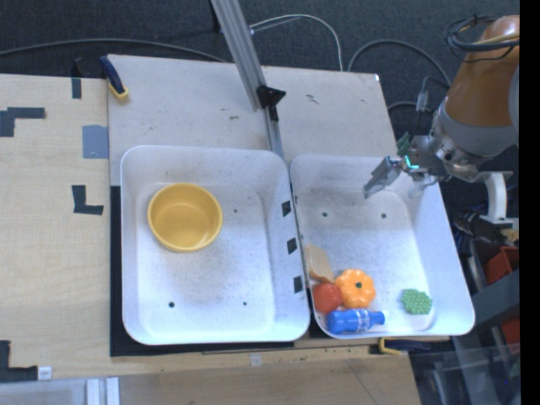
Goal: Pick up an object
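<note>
Objects for picking lie together in the right bin (pixel 439 226) near its 6 o'clock edge: an orange pumpkin (pixel 357 288), a red piece (pixel 327 296), a blue bottle (pixel 354 320) and a green piece (pixel 415 301). The arm reaches in from 3 o'clock, and its gripper (pixel 401 178) hangs above the bin's 12 o'clock part, fingers spread apart with nothing between them.
</note>
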Controlling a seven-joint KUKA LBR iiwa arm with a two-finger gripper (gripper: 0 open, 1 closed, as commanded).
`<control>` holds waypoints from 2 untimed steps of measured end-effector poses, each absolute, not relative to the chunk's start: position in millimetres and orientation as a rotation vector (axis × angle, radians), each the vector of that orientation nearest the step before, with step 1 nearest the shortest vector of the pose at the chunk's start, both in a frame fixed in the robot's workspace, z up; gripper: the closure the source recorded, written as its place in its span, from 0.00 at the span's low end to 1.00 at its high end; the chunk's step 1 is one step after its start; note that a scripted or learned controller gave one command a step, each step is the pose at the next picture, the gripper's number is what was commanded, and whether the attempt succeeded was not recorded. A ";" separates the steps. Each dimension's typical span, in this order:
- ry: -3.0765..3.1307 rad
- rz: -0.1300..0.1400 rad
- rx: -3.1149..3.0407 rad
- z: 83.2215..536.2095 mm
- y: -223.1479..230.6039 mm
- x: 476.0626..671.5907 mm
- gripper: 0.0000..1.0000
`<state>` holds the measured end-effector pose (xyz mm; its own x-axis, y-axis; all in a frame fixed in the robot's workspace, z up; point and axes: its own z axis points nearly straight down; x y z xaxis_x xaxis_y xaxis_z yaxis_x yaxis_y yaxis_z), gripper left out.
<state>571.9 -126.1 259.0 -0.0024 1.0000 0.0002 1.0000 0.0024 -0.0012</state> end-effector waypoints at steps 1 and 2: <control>-2.223 0.003 -2.218 208.8 -125.5 561.8 0.00; -2.219 0.008 -2.216 151.1 -115.6 563.4 0.00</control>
